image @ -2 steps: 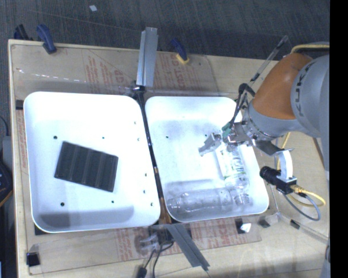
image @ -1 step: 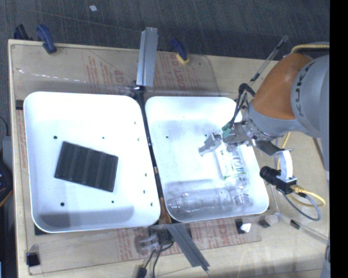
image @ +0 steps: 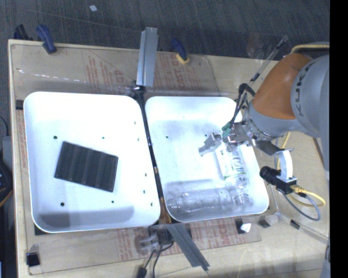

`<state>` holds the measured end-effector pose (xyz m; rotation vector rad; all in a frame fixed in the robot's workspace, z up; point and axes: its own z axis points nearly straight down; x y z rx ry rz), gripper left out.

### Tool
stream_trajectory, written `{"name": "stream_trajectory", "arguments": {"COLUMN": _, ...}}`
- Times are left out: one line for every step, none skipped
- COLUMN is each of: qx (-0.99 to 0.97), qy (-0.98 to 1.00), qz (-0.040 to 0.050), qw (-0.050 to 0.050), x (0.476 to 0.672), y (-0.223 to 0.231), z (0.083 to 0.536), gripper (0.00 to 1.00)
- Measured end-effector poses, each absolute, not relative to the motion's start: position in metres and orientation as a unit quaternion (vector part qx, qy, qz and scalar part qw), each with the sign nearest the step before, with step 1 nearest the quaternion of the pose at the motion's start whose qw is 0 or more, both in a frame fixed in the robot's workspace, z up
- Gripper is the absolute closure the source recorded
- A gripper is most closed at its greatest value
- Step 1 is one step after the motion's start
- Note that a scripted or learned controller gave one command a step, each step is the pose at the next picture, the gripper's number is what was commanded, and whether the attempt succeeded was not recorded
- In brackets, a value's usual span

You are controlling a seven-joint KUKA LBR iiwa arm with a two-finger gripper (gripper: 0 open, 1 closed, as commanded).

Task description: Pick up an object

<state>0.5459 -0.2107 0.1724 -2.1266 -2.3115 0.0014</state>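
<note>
1. Over the shallow white bin on the view's right [image: 174, 126], the grey arm with the orange band [image: 296, 97] reaches in from the right edge. Its pincer [image: 211, 143] sits above the bin's middle, towards the right wall.
2. Pincer state: cannot tell from this angle whether it is wide or narrow.
3. Clear plastic pack with a white and green label [image: 231, 165] lies just beside the pincer on its near side. It runs along the bin's right wall. Contact with the pincer: cannot tell.
4. Clear crumpled plastic bottle [image: 203, 200] lies on its side along the same bin's near wall. Its right end meets the labelled pack in the near right corner.
5. Shallow white bin on the view's left [image: 75, 114] carries a dark grey ribbed flat rectangular panel [image: 86, 165]. The panel lies flat, turned slightly, left of the bin's middle and well apart from the pincer.
6. Both bins sit side by side on the pale wooden counter [image: 75, 65], edges meeting down the middle.
7. Two blue clamps [image: 46, 38] grip the counter's far edge.
</note>
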Motion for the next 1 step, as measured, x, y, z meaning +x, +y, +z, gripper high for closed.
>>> {"name": "stream_trajectory", "arguments": {"qx": -0.675, "qy": -0.737, "qz": 0.0005, "qw": 0.0, "x": 0.547, "y": -0.2105, "z": 0.1825, "gripper": 1.0}}
